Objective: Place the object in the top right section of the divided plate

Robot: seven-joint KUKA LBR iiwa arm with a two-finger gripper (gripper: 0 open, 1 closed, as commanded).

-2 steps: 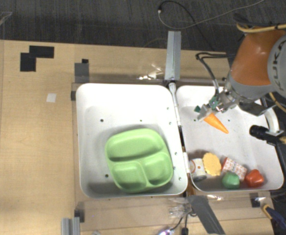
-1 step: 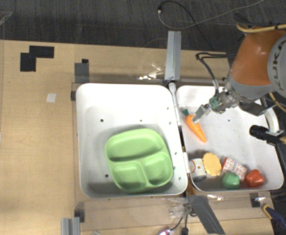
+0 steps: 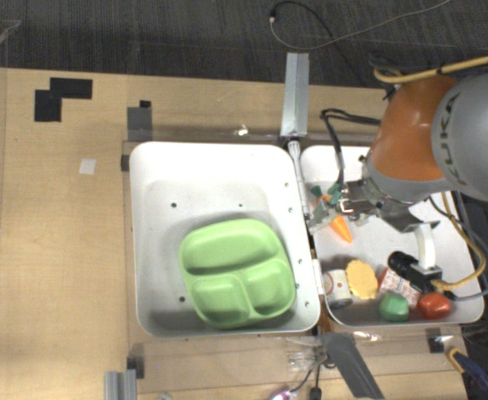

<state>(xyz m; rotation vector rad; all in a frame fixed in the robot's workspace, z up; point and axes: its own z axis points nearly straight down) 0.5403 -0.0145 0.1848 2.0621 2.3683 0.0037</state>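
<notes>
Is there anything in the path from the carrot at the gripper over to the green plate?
The raised rims where the two bins meet lie between the orange carrot, at the gripper in the right bin, and the green divided plate in the left bin. The bare white floor around the plate holds no other obstacle.

One fixed camera looks down at a slant on the counter (image 3: 52, 248), both bins framed; the arm (image 3: 444, 132) enters from 3 o'clock.

arm (image 3: 444, 132) cut off at right edge, tool (image 3: 337, 211) fingers unclear
</notes>
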